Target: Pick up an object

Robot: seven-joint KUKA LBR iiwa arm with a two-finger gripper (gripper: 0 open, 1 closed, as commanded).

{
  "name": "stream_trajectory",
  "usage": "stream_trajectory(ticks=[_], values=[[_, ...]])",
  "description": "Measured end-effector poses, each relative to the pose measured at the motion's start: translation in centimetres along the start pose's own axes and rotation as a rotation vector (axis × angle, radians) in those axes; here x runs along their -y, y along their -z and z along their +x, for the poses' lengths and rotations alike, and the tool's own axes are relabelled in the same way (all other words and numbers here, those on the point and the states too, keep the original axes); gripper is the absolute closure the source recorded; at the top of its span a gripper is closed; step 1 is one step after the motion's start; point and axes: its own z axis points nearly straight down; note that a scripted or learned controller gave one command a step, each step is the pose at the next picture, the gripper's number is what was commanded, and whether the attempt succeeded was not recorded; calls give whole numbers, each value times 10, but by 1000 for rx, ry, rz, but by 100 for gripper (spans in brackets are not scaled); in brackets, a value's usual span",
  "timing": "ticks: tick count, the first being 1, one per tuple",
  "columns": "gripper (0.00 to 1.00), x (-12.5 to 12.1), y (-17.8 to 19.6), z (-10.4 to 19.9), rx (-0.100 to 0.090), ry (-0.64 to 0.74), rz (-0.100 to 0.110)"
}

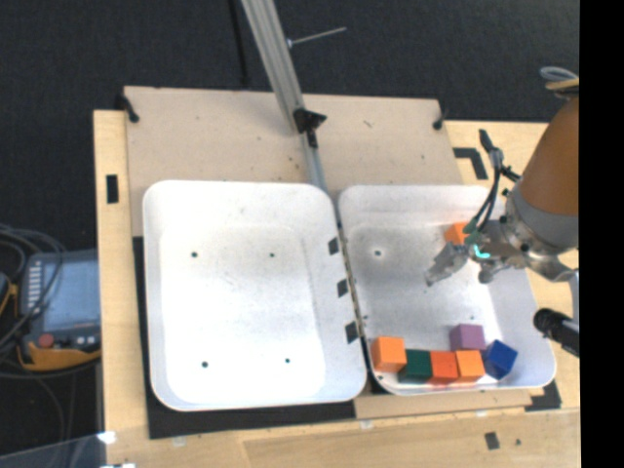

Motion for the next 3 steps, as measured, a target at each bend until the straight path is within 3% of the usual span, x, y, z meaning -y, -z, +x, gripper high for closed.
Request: stream_trajectory(ticks=[1, 3], values=[[0, -1, 2, 0, 2, -3, -5], [0, -10, -99, -3, 2, -4, 1]])
